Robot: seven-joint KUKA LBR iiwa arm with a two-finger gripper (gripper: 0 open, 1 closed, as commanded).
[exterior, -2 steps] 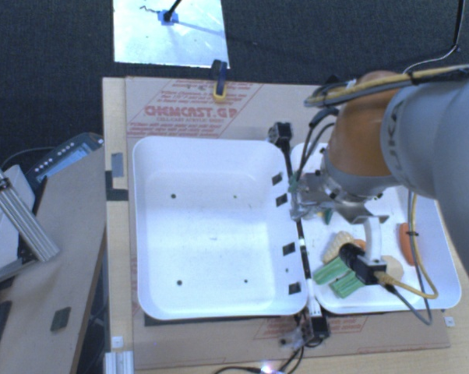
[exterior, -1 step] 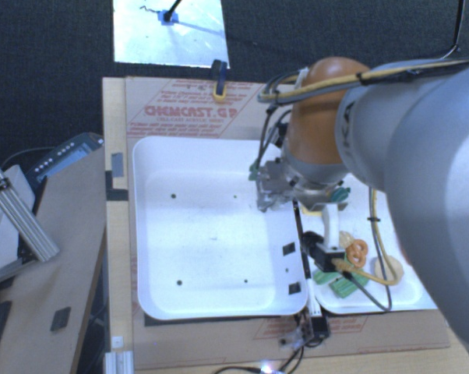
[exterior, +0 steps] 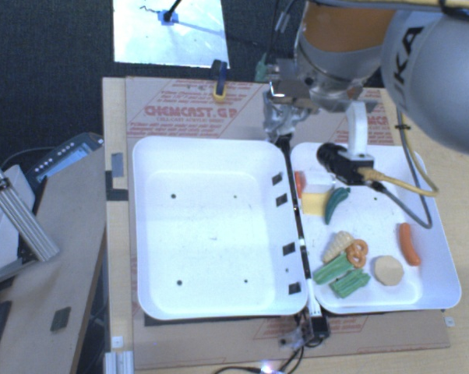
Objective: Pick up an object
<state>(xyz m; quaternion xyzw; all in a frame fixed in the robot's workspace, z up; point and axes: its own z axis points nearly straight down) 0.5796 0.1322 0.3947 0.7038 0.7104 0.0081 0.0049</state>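
The objects to pick all lie in the right shallow white plastic bin. Nearest to the gripper are a small red-orange piece against the divider, a pale yellow wedge-shaped block just beside it, and a dark green curved pepper-like toy touching the block's right side. Lower there is a cluster: a yellow ridged corn-like piece, an orange pretzel-shaped toy, and two green pod-shaped pieces. A round tan biscuit-like disc and an orange-red carrot-shaped stick lie apart, toward the right wall.

The two-finger metal gripper hangs over the far end of the divider between the bins, w/ nothing between its fingers as far as I can see; if they are apart or together, I cannot tell, they are blurred and dark. The left shallow white bin is beside it.

Step, in my judgement: approach, no grasp yet. Next move needs to shift toward the red-orange piece or yellow block, then descend. Risk: the wall and divider are very near, so fingers may hit them.
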